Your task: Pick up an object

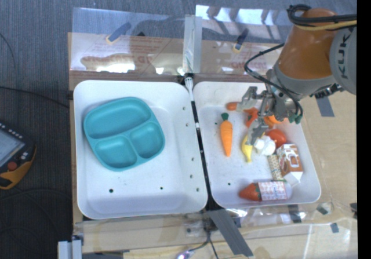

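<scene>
Glossy white plastic bins (pixel 139 200), matt teal plastic tray (pixel 123 132), smooth orange carrot (pixel 226 137)

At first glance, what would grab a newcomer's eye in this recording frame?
The teal divided tray stands out, lying alone in the left bin. Next comes the arm's orange band at upper right, with the gripper low over a cluster of toy food in the right bin, beside an orange carrot.
</scene>
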`<action>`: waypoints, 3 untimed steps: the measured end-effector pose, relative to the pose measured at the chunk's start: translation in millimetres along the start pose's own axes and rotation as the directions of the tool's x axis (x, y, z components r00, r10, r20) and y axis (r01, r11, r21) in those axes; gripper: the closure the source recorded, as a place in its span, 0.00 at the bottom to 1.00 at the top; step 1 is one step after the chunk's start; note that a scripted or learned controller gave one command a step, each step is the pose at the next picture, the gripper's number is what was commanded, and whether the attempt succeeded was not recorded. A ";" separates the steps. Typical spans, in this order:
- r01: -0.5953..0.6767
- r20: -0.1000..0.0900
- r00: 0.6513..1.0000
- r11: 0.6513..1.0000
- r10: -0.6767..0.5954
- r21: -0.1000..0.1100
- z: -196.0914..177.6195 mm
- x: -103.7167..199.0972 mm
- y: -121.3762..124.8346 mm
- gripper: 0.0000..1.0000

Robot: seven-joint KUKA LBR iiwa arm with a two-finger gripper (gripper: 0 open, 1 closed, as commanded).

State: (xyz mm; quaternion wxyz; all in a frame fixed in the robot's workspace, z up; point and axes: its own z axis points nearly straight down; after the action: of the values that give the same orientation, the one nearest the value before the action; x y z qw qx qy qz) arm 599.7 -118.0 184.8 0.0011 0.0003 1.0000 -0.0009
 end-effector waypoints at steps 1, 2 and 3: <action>-0.155 0.021 0.988 0.988 0.155 -0.001 75.8 2.4 7.5 0.00; -0.139 0.029 0.990 0.990 0.139 0.000 80.8 0.6 20.3 0.00; -0.282 0.056 0.958 0.960 0.281 -0.007 79.0 38.4 17.8 0.00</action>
State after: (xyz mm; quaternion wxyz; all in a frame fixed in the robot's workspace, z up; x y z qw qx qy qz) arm 561.4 -100.3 105.6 0.0293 0.1425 0.9894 -0.0012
